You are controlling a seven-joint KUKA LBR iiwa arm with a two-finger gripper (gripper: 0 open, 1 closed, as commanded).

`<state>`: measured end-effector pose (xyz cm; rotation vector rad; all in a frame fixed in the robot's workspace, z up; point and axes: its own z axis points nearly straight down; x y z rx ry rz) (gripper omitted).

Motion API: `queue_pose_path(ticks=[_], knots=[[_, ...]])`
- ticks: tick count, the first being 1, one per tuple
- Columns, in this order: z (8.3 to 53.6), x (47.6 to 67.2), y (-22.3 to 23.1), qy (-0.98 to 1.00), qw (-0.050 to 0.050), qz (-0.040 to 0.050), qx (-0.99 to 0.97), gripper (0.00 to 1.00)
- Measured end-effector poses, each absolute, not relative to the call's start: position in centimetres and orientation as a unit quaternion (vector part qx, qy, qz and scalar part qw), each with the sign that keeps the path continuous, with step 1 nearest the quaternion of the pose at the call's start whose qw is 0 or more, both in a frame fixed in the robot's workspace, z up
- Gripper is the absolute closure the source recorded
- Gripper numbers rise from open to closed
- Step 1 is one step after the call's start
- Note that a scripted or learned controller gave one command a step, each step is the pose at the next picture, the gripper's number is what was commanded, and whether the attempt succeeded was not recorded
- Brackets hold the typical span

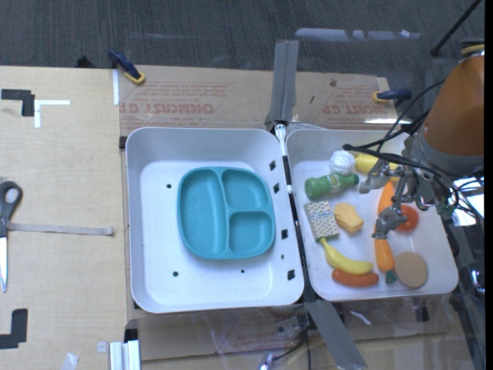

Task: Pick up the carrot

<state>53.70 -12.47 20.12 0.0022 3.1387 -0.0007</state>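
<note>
The carrot [383, 253] is long and orange with a small green end. It lies lengthwise in the right bin [443, 284], green end toward the front wall. My gripper [391, 203] hangs low over the carrot's far part, and its grey metal crosses the orange body. More orange shows just beyond that metal; I cannot tell whether it belongs to the same carrot. A red tomato [408, 219] sits right beside the gripper.
Also in the right bin are a green bottle [331, 183], a cracker [321, 220], a yellow corn piece [349, 218], a banana [347, 260], a red sausage [354, 278] and a brown cookie [412, 270]. The left bin holds a teal divided plate [227, 213]. Cables trail from the wrist.
</note>
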Motion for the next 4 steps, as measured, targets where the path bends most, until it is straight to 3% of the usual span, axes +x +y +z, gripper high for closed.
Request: queue_pose_path(ticks=[1,2,3,4], knots=[[9.3,57.7,-14.9,1.000,0.002,-0.0007,0.013,0.00],[9.4,53.2,-19.9,0.995,0.003,-0.0004,0.103,0.00],[10.5,53.5,-19.8,0.995,0.006,-0.0013,0.101,1.00],[10.5,53.5,-19.8,0.995,0.006,-0.0012,0.101,0.00]])
